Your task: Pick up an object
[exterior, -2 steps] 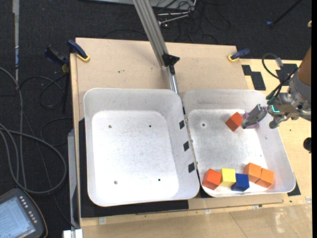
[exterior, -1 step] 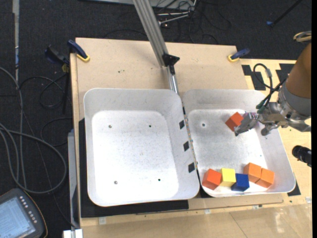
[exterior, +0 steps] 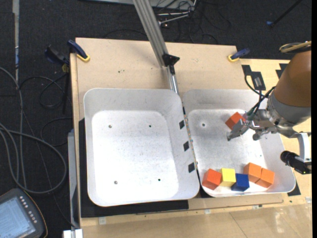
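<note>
1. The grey arm (exterior: 292, 90) with its orange band is reaching in from the right and hanging over the right bin (exterior: 213, 114).
2. The pincer (exterior: 237, 130) is sitting above the upper middle of that bin, with its dark fingers pointing left and slightly down.
3. An orange block (exterior: 233, 120) is lying right at the pincer's tip, touching or overlapping it; whether the fingers are clamping on it or merely standing beside it, I cannot tell, nor whether they are apart or together.
4. Along the near wall of the right bin, five more blocks are sitting in a loose row: an orange cube (exterior: 212, 178) at the left, a yellow cube (exterior: 228, 175) just beside it, a blue cube (exterior: 241, 182) next, and two orange cubes (exterior: 259, 174) touching each other at the right end.
5. The left bin (exterior: 94, 133) is lying just beside the right one, their rims meeting in the middle.
6. Both bins are resting on the tan surface (exterior: 129, 58), with blue-and-yellow clamps (exterior: 78, 50) gripping its far corners.
</note>
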Robot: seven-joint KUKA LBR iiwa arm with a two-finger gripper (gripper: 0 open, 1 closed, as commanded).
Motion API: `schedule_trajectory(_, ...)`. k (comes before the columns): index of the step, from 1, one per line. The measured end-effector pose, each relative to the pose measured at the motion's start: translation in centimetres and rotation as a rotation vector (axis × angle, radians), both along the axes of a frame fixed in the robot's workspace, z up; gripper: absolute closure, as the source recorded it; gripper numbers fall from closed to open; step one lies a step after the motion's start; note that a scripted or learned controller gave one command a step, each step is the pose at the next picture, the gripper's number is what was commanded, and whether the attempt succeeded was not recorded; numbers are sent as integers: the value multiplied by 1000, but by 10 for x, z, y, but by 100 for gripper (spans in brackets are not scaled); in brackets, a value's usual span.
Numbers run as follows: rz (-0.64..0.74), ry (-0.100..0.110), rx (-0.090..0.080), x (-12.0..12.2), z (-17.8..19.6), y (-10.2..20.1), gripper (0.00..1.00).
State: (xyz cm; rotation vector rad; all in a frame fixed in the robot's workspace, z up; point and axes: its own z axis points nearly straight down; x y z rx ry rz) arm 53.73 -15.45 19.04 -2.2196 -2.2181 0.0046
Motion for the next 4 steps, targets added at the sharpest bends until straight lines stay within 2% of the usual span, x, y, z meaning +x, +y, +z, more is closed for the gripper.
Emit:
schedule_trajectory(1, 0, 2, 1, -7, -60, 7, 0)
schedule_trajectory(2, 0, -7, -1, -5, -46, 5, 100)
schedule_trajectory(3, 4, -12, -3, 0, 17, 9, 100)
schedule_trajectory(4, 4, -11, -3, 5, 60, 6, 100)
